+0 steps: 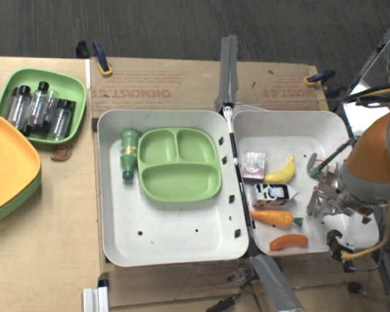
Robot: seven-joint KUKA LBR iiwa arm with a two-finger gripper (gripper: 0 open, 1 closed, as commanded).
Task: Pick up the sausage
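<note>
- There are two white bins, a left bin (117, 239) and a right bin (273, 125), side by side on the bench (58, 239).
- The left bin holds one green tray (179, 164) with three dips in it, and one green bottle (128, 153) lying just beside the tray.
- The right bin holds five things: one sausage (288, 242), one carrot (273, 218), one banana (281, 171), one pink box (253, 164) and one small carton (273, 192) in black and white.
- The sausage is short, round at both ends, smooth and orange-red. It lies flat near the front edge of the right bin, just below the carrot.
- The carrot is long and pointy with a green tip. The banana is curved and yellow.
- Off to the left sit one green dish (42, 106) of small dark-capped bottles (about four) and a stack of orange plates (10, 174).
- The gripper (325, 190) hangs over the right side of the right bin, to the right of the carrot and apart from the sausage.
- I cannot tell how its grip is set, and nothing can be seen held in it.
</note>
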